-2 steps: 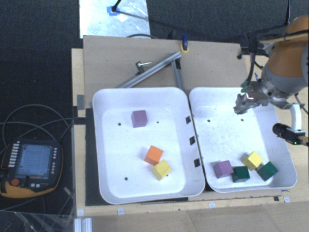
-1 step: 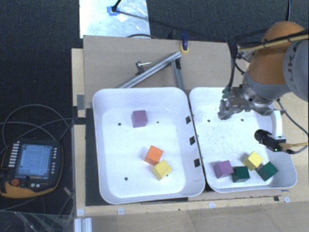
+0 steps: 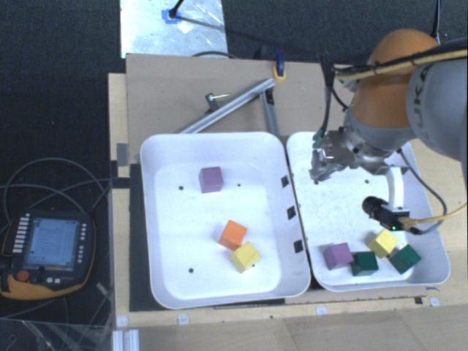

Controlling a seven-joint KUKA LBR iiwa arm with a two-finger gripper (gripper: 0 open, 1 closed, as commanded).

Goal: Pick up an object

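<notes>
Seven small blocks lie in the two white bins on the worktop [image 3: 219, 75]. Nearest the camera, along the front wall of the right bin [image 3: 439, 269], sit four of them: a purple block [image 3: 338, 255], a dark green block [image 3: 363, 262] touching its right side, a yellow block [image 3: 382, 243] just behind that, and a second dark green block [image 3: 405, 258] beside the yellow one near the bin's front right corner. In the left bin [image 3: 157, 269], a yellow block [image 3: 245, 257] lies toward the front with an orange block [image 3: 232, 234] touching its rear corner; a lone purple block [image 3: 210, 179] rests well apart from them, toward the back of that bin.

Farther back over the right bin, the hand [image 3: 319, 168] hangs from the grey arm [image 3: 439, 101], whose orange band [image 3: 391, 72] sits above the wrist. The hand points down over the rear left part of the right bin, near the wall shared with the left bin, well apart from the four blocks at the front. Nothing is seen between its fingers; whether they stand wide or narrow I cannot tell at this angle.

Left of the worktop, on the dark floor, lies a control pendant [image 3: 47, 253] with its cable looped behind it. Beyond the bins, a metal bar [image 3: 230, 107] lies at a slant on the brown board.
</notes>
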